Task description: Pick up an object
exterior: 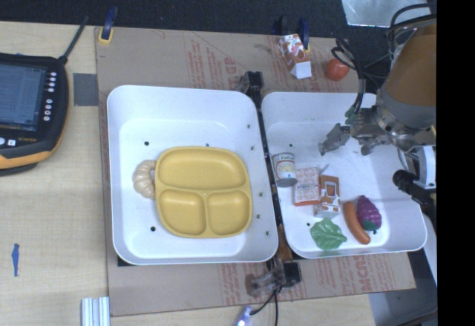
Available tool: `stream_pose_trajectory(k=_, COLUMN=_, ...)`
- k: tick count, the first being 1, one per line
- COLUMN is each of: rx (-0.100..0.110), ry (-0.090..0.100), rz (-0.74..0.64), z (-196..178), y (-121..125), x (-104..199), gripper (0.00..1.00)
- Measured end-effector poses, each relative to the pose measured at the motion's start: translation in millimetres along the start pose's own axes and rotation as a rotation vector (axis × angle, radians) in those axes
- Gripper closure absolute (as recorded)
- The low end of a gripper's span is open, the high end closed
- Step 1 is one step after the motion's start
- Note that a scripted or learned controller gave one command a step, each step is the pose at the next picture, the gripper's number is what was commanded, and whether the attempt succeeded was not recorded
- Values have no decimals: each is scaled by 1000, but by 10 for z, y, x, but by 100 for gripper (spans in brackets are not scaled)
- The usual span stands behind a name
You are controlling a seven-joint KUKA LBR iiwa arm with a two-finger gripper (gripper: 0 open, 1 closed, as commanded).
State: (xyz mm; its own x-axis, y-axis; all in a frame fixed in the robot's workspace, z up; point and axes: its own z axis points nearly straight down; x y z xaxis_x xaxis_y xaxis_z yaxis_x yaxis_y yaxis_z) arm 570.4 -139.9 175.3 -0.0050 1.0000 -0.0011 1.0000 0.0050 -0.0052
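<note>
Gripper [335, 140] hangs with fingers spread wide, holding nothing, up-right of the little can [283, 167], which looks stiff, light and slick, so I'd pinch its round sides.

Colours across my two white bins right now

My arm [412, 68] is grey with an orange band; left bin [126, 168] white, holding a yellow tray [202, 191] and a beige pastry [144, 178]. Right bin [297, 113] white: silver can [284, 168], green leaf [327, 234], orange carrot [354, 222], purple eggplant [369, 212]. Red tomato [337, 69] on brown cardboard [185, 57].
</note>
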Motion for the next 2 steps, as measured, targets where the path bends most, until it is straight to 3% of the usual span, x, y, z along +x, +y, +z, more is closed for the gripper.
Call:
stream_pose_trajectory(k=1, rx=1, ry=1, rz=0, z=847, y=-84, x=-20, gripper=0)
stream_pose_trajectory(k=2, rx=-1, ry=1, rz=-1, z=842, y=-478, x=33, gripper=0)
